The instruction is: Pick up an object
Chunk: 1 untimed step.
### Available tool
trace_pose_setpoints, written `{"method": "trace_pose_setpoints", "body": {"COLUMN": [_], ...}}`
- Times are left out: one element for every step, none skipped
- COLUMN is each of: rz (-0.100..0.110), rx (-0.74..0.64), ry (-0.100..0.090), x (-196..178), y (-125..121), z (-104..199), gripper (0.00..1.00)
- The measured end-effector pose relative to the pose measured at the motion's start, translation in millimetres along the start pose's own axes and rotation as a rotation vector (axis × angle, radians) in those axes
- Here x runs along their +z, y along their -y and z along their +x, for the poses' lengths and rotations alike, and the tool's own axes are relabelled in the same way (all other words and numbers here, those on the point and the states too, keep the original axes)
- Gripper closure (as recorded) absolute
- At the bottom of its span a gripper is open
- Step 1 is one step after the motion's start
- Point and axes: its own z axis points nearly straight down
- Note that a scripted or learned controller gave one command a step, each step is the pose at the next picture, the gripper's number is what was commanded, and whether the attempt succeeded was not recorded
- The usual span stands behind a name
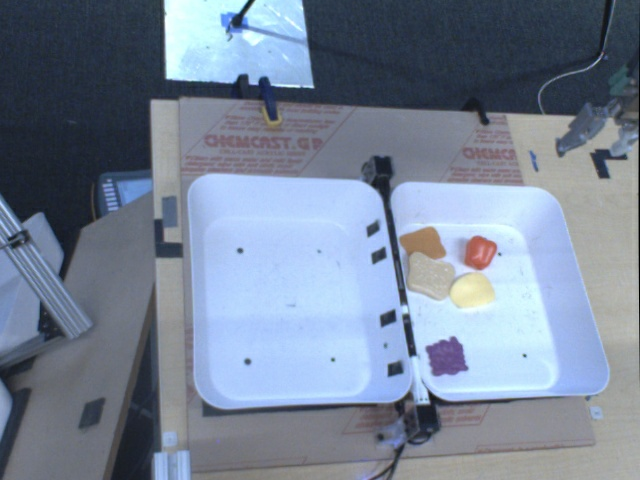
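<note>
The gripper [601, 134] hung at the far right of the camera view, above the bare bench beyond the bins' back corner and well apart from every object; whether it stood parted or closed could not be made out at that size and angle; nothing was seen held in it. The nearer shallow white plastic bin on the right [590, 340] held all five candidates: a flat orange wedge-shaped piece [422, 240] close to the centre divider; a small red rounded toy like a pepper [481, 252] just beside it toward the arm; a tan bread-slice-shaped piece [432, 277] touching or nearly touching a pale yellow rounded lump [472, 291]; and a knobbly purple cluster like a bunch of grapes [447, 356] lying alone toward the front. The shallow white bin on the left [290, 288] offered nothing to grasp. The step in hand looked like the approach, with no object yet chosen; doing it well probably meant favouring an isolated target, the purple cluster or the red piece, since the tan and yellow pair sat crowded together; the descent should be centred over the object, kept clear of the divider and the bin wall, and closed across its narrower width.
</note>
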Motion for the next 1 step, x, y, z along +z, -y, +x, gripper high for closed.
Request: {"method": "trace_pose_setpoints", "body": {"rz": [0.000], "rx": [0.002], "ry": [-0.001], "x": [-145.8], "y": [28.7], "z": [4.3], "gripper": [0.00]}}
